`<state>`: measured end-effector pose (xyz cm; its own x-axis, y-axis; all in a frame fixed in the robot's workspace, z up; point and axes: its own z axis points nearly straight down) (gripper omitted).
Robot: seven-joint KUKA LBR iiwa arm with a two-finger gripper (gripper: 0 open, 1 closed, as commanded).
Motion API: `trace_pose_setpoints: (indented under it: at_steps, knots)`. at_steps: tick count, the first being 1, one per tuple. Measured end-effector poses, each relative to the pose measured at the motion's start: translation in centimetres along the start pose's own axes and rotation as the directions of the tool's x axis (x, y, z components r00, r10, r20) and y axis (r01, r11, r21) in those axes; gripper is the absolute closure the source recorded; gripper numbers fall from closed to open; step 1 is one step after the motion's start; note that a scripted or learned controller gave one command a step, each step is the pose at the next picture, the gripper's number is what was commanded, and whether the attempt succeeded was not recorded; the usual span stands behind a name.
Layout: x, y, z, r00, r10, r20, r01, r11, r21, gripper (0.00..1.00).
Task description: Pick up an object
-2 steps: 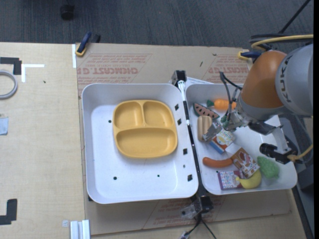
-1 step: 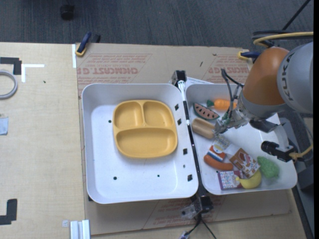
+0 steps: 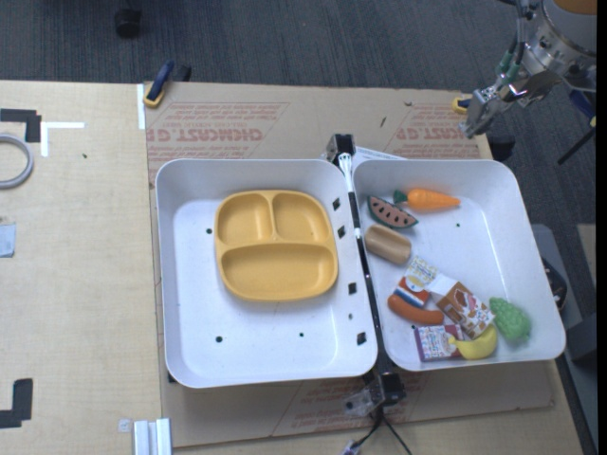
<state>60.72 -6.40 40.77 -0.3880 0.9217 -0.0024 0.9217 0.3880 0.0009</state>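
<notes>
Two white bins sit side by side on the bench: the left bin [image 3: 180, 349] carries a yellow divided tray [image 3: 276, 245], and the right bin [image 3: 512, 207] holds all the loose toy food that could be picked. The gripper [image 3: 484, 102] hangs above the bench just beyond the right bin's far rim, near its upper right corner, with nothing between its fingers; whether the jaws stand apart or together I cannot tell at this size and angle. No target is committed yet, so the step in hand looks like choosing one and coming down over it. The orange carrot [image 3: 432, 198] lies nearest the gripper, close to the far wall and with bare floor around most of it, which makes it the easiest candidate, though its green top nearly touches the watermelon slice [image 3: 392, 212] beside it. The brown bread roll [image 3: 388, 244] lies just below the slice, close to the wall shared with the left bin, and would leave little room for a finger on that side. The near corner is crowded: a hot dog [image 3: 415, 310], small printed packets [image 3: 463, 308], a banana [image 3: 477, 344] and a green broccoli piece [image 3: 512, 318] touch or overlap, so a grasp there risks catching two things or nudging them away. For the carrot, a good approach would be straight down over its thicker middle, jaws spanning its short width, closing only once low enough to seat it.
</notes>
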Motion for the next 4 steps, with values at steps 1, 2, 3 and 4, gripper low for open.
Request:
trace_pose_setpoints:
  at_steps: [1, 2, 3, 4]
  knots:
    - [8.0, 0.5, 13.9, 0.997, 0.073, -0.001, -0.073, 0.997, 0.001, 1.0]
    - [7.7, -0.8, 0.2, 0.984, -0.176, -0.001, 0.176, 0.984, 0.0, 1.0]
    - [7.6, -0.7, -0.8, 0.984, -0.177, 0.002, 0.177, 0.984, -0.001, 1.0]
    - [7.5, -4.1, 10.2, 0.941, -0.34, -0.001, 0.34, 0.941, -0.001, 1.0]
